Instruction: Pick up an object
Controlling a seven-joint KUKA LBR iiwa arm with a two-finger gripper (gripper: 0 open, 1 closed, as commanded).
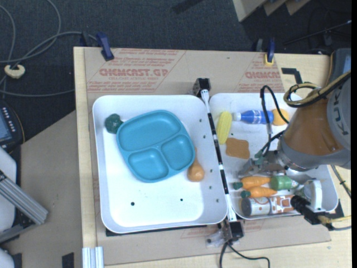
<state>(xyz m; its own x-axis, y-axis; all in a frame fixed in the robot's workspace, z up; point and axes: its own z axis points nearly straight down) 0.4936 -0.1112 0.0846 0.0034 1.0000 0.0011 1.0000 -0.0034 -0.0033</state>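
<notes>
Hovering low in right bin, gripper point(261, 166) sat over carrot point(255, 181); finger state hidden, cannot tell. Carrot lay near-centre beside can point(266, 205). Likely light, stiff, smooth plastic; pinch across middle.

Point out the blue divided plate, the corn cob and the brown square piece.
blue divided plate point(149, 134): camera view, its large top compartment.
corn cob point(224, 126): camera view, middle of the cob.
brown square piece point(238, 148): camera view, its flat centre.
</notes>
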